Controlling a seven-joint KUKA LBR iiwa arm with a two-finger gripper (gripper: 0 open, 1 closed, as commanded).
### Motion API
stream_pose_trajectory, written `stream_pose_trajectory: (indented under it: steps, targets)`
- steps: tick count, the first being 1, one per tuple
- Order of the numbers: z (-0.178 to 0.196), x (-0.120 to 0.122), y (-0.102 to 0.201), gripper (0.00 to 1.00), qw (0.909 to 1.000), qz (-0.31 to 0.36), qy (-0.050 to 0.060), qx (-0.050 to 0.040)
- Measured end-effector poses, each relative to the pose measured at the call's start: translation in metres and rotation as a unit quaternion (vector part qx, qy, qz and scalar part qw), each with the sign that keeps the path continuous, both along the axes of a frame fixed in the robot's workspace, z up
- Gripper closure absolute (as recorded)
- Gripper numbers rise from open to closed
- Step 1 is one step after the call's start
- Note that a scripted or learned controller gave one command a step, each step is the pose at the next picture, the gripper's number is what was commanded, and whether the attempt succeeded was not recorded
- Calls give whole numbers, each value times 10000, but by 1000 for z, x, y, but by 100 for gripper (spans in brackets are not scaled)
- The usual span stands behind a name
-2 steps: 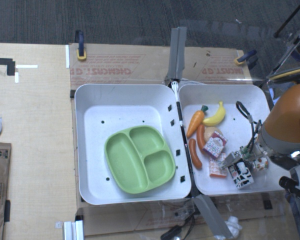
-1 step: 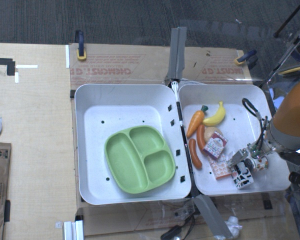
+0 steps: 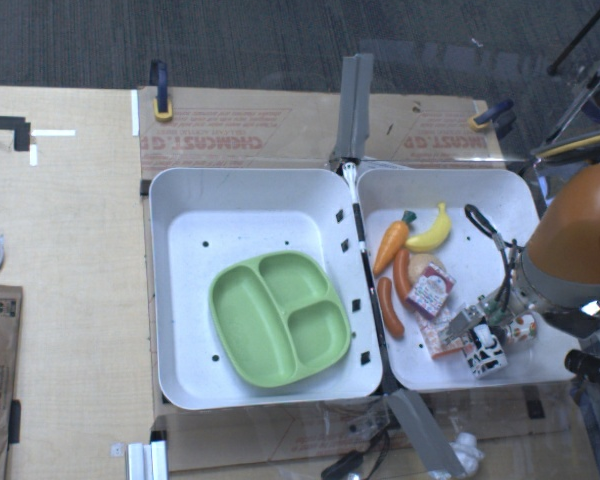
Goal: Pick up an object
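- Bench top (image 3: 60,208) of pale wood carries two shallow white bins side by side, the left bin (image 3: 170,268) and the right bin (image 3: 510,183), touching along a shared middle rim.
- Left bin holds a green divided plate (image 3: 280,318) with three compartments, lying flat and slightly turned, near the bin's centre.
- Right bin holds a cluster of small things in its left half: a toy carrot (image 3: 391,243) with a green top, a yellow banana (image 3: 432,230) just beside it toward the back, and two orange-red sausages (image 3: 396,288) lying lengthwise close to the bin's left wall.
- A small packet with a dark red label (image 3: 431,291) lies just right of the sausages, touching or overlapping a pinkish flat wrapper (image 3: 442,340) toward the front.
- A black curved tool (image 3: 483,223), spoon-like, lies toward the back right of the same bin, apart from the food items.
- The arm (image 3: 580,238), with its orange band large in the picture, reaches in from the right over the right bin's front right area.
- The gripper (image 3: 485,340) sits low at the front right of the right bin, close to the pinkish wrapper and to a small white block with black marks (image 3: 487,356); whether anything is caught there, I cannot tell.
- Blue and yellow clamps (image 3: 160,93) stand at the back edge of the cardboard sheet behind the bins.
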State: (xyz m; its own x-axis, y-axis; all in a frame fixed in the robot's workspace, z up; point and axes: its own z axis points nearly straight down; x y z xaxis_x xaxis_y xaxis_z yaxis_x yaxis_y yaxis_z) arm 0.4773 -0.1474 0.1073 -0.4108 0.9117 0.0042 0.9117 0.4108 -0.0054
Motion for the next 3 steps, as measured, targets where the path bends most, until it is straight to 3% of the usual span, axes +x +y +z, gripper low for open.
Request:
stream_pose_trajectory:
  steps: [1,2,3]
  targets:
    - [-14,33,38,0,9991,-418,-44,-12]
    - [-14,68,47,0,9741,-2261,-45,-15]
    - [-13,77,5,0,9948,-1021,-71,-15]
